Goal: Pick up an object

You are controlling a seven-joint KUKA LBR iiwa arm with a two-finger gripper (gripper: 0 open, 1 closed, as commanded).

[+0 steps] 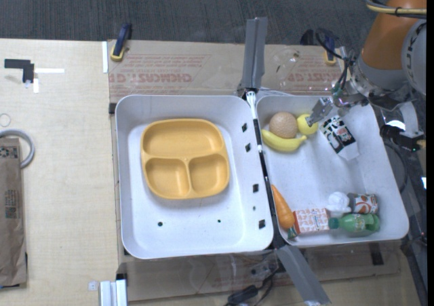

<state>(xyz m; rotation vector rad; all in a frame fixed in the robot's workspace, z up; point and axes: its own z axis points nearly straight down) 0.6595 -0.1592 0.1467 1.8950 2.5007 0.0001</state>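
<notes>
In the right bin [319, 176], a banana [283, 141] lies at the back left with a tan egg-shaped ball [283, 123] resting against it. My gripper [317, 115] hangs low at the banana's right tip, touching or nearly touching it. A small clear bottle with a black-and-white label [340, 136] lies just right of the gripper. At the bin's front sit a carrot [283, 209], a red-and-white carton [312, 220], a green bottle [357, 224] and a small can [363, 203]. Nothing is visibly held.
The left bin [135, 216] holds a yellow divided plate [184, 159]. A grey divider bar [255, 53] runs between the bins at the back. The arm's orange band [393, 33] is over the right bin's back right corner. Bare floor shows mid right bin.
</notes>
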